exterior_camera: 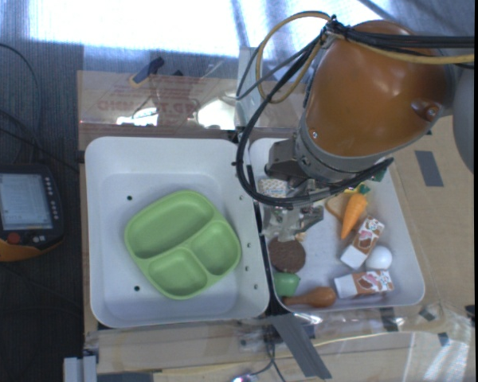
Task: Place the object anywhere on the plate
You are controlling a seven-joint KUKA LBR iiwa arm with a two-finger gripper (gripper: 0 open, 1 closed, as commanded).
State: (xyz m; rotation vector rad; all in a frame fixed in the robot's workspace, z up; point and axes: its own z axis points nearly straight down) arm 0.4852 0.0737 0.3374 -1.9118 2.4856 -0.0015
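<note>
The claw (pixel 291 223), its opening impossible to judge from here, hangs just above the round brown cookie (pixel 287 255) in the right bin (pixel 406 285), well apart from the green plate (pixel 183 243). Crowding neighbours could spoil the grasp; being round, the cookie lies flat with no long axis.

Two bins (pixel 103 237) (pixel 406 281), one plate (pixel 183 245), two cartons (pixel 362 245) (pixel 365 283).

Orange domed arm (pixel 374 86), grey wrist ring, black and yellow cables looping over it
</note>
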